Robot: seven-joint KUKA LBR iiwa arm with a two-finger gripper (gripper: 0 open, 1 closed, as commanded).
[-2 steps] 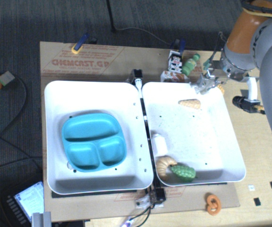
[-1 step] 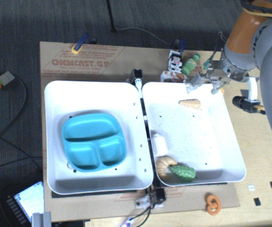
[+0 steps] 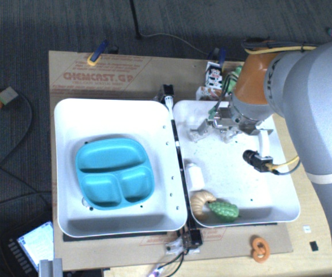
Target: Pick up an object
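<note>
Green toy point(image 3: 223, 210) — well apart fr. gripper point(image 3: 201, 130)

Claw point(image 3: 213, 130) hangs over right bin point(image 3: 235, 180); blue 3-part tray point(image 3: 114, 172) lies in left bin point(image 3: 105, 113).

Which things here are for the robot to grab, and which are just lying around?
For the job:
- gripper
- bumpy green toy
- curled tan toy
- small white cylinder
- blue divided plastic plate

Just lying about:
- orange ring on the brown board
- blue clamp at the board's far edge
- small grey and orange block on the floor
</note>
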